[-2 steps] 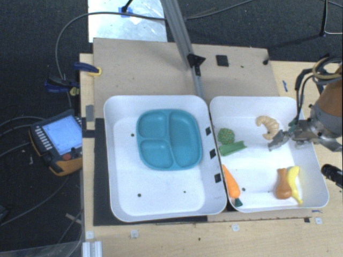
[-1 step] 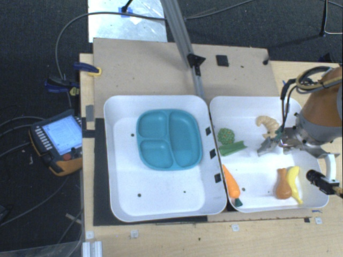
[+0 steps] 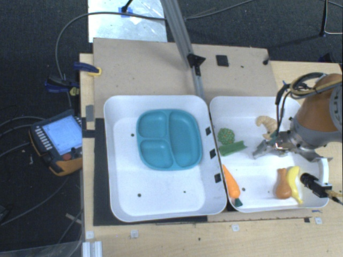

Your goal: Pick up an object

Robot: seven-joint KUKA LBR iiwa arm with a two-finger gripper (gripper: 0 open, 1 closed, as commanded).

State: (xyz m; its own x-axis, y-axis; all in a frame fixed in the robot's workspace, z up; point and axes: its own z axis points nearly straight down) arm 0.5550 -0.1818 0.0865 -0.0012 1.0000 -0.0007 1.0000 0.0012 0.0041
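My gripper (image 3: 269,149) is low in the right bin (image 3: 252,110), near its middle, with the orange-banded wrist (image 3: 320,118) above it to the right. Its grey fingers (image 3: 260,150) stand open, and nothing shows between them. A green broccoli (image 3: 228,139) lies just left of the gripper. Behind it, a beige lumpy piece (image 3: 266,123) rests close to the wrist. A yellow banana (image 3: 294,182) and a brown-orange piece (image 3: 282,185) lie side by side in front of it. An orange carrot (image 3: 230,181) lies along the bin's left wall.
The left bin (image 3: 120,159) holds a blue divided plate (image 3: 169,138). A grey pole (image 3: 179,28) slants over the bench behind the bins. Black cables loop around the wrist. A handheld pendant (image 3: 58,140) sits off the bench to the left.
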